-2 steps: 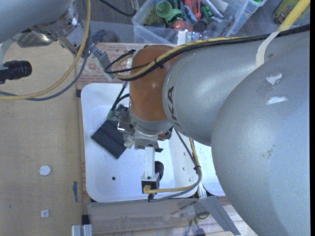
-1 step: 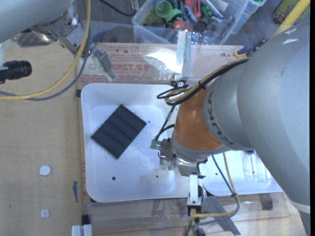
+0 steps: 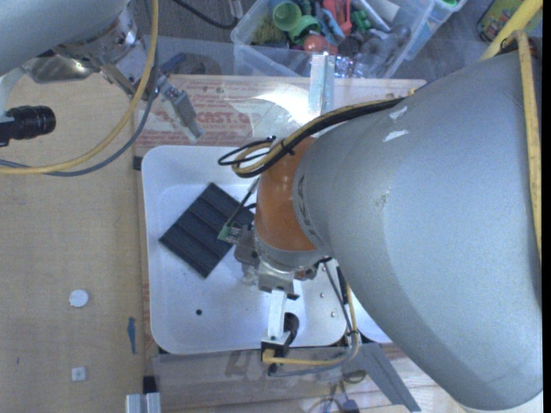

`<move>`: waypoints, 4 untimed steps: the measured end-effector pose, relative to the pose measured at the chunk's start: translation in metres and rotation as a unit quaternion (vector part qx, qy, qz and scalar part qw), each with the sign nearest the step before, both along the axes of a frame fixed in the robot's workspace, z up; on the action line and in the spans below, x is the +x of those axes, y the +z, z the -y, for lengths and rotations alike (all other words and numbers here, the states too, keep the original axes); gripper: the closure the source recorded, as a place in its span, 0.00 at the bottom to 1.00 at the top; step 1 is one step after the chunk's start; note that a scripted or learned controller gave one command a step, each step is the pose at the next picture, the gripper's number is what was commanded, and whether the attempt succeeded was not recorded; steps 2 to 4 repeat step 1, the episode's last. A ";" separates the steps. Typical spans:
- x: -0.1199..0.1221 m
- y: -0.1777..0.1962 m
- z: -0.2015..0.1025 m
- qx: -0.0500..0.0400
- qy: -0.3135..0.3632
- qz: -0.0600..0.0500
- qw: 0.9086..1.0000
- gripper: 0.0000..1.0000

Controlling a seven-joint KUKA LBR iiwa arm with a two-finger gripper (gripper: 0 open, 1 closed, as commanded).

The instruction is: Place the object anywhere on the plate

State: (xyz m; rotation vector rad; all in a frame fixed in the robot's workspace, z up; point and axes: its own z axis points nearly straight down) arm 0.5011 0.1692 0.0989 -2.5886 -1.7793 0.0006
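Wooden bench (image 3: 52, 231) is carrying the white bin (image 3: 176, 321), with a clutter tub (image 3: 344, 15) sitting behind it; the black ribbed slab (image 3: 202, 229) is lying flat on the bin floor just beside my wrist (image 3: 275, 269), apparently not lifted. My pincer is sitting under the wrist, cannot tell if released or clenched. I'm not making out the plate, so I'm judging the whole placing as not yet done

A single camera sits high above the wooden bench (image 3: 69, 231) and looks steeply down at a slight slant. It is near enough that the grey arm (image 3: 430, 231), entering from the right, covers most of the frame's right half. A white bin (image 3: 172, 317) lies centre left. A clear tub of plastic toys (image 3: 344, 15) at the top edge marks the far side.
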 end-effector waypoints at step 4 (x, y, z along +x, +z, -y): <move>0.058 0.034 -0.051 0.000 0.061 0.000 0.998 1.00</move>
